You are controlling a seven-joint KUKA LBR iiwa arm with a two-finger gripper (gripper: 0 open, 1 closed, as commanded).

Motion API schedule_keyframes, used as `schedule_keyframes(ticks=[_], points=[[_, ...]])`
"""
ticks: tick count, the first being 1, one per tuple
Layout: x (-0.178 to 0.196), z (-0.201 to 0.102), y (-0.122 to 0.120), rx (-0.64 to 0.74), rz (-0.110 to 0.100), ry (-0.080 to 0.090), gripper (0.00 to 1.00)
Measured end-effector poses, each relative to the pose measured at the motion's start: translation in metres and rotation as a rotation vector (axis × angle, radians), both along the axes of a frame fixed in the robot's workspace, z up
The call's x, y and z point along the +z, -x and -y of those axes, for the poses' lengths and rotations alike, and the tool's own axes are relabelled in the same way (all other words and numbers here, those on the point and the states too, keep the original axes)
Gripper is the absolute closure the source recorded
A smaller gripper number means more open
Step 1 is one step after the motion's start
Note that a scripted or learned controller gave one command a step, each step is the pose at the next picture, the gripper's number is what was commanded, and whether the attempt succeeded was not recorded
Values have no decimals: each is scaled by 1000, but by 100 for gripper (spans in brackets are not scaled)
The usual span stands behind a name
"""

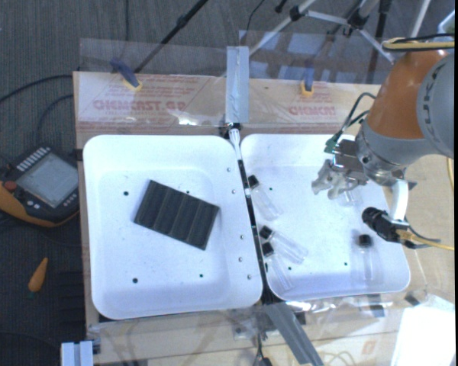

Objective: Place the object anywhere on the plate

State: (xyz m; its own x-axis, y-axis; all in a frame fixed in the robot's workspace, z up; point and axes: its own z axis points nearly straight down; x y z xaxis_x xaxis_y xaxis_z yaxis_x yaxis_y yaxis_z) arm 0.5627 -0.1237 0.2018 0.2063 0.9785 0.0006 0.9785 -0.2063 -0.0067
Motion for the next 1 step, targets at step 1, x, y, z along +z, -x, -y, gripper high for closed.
schedule_keyframes(ticks=[1], points=[[9, -70, -58, -241, -2, 5, 100]])
